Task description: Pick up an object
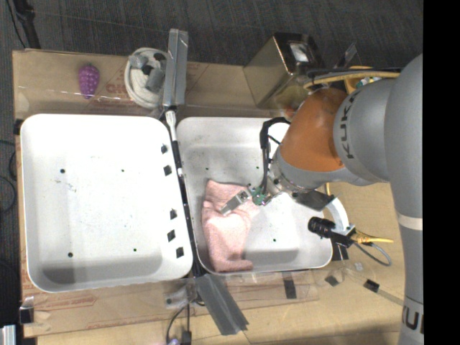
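The pink cloth (224,225) lies crumpled in the right bin (215,131), against its left wall and reaching toward the front edge. The gripper (241,202) sits low over the cloth's upper right part — whether it is released or clenched cannot be told. The left bin (93,128) stands beside it, walls touching.

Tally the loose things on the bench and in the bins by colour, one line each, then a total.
Pink: 1, the cloth in the right bin, with the gripper over it
Purple: 1, the small lumpy object behind the left bin
Total: 2
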`<state>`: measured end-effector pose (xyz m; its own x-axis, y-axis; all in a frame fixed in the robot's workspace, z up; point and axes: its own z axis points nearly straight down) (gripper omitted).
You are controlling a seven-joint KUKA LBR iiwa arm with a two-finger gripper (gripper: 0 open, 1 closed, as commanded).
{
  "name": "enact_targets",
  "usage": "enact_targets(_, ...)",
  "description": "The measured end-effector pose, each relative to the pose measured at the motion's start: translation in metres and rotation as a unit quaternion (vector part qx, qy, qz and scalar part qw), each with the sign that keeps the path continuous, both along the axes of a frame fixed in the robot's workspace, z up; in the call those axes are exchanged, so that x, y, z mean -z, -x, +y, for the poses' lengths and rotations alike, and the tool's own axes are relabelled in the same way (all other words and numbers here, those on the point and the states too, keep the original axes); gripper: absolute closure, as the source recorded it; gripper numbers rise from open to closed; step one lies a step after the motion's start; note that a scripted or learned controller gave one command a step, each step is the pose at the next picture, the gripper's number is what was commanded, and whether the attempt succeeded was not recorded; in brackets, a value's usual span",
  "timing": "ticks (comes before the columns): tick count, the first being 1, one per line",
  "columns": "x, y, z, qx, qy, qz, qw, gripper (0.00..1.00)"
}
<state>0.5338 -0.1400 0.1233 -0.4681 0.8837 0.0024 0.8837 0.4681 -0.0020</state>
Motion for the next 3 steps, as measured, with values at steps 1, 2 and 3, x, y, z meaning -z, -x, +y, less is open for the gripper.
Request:
enact_targets(1,0.032,-0.034,-0.009,-0.011,0.0003,-0.001,0.9999,0.0)
enact_targets(2,0.022,-0.034,-0.009,-0.013,0.0005,-0.001,0.9999,1.0)
enact_targets(3,-0.072,-0.065,0.055,0.07,0.0006,0.0,0.9975,1.0)
